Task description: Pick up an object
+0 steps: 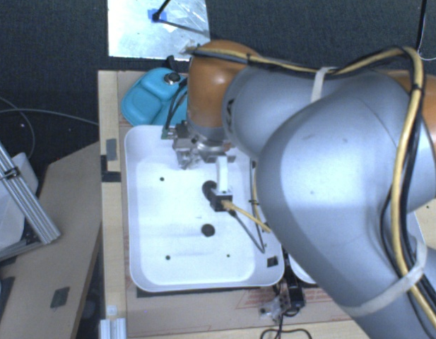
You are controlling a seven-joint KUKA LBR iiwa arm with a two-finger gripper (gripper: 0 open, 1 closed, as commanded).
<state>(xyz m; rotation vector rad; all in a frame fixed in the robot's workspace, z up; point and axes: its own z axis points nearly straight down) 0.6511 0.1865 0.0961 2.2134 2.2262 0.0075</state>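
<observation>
Disc (pixel 208 230), small and black, lies mid left bin (pixel 141 210), nearer than the jaws, so I'd centre over it before dropping; can't tell if they're clenched or released tbh.

On my feed the arm (pixel 323 189) is a fat, smooth grey casing, glossy under the lights, with a rounded orange band (pixel 210 83) above the wrist. A yellow cable (pixel 410 119) runs along its shell (pale straps (pixel 318 83) pin it down), and the tool (pixel 187 158) is dull bare metal.
</observation>
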